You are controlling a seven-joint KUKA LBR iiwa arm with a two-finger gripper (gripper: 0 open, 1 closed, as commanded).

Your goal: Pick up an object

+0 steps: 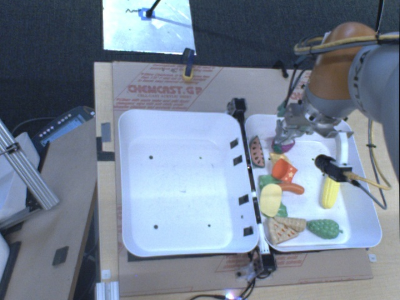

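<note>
Brown cardboard [165, 86] printed with red lettering covers the bench top, and on it two shallow white bins sit side by side, touching along a dark seam with black clips. Beyond the bench lies dark carpet-like floor with one shiny silvery sheet [149, 16] on it, and a yellow and blue clamp [187, 64] stands at the cardboard's far edge. To the left is a tan side surface with a slanted aluminium bar [24, 170] and a blue-grey handheld device [62, 125]. The left bin [181, 183] shows bare white floor with a few small dark spots. The right bin [365, 220] holds the toy food, near one another along its left half and front: one watermelon slice [257, 151], one purple piece [284, 145], one orange piece [283, 169], one carrot [292, 188], one pale yellow rounded piece [270, 200] on a bit of green, one corn cob [330, 191], one tan wedge [285, 229] and one bumpy green piece [324, 228]. One grey arm with its orange band [337, 61] comes in from the right, and the gripper [286, 137] hangs low over the bin's far left part, directly at the purple piece; whether its pincer is released or clenched I cannot tell.
</note>
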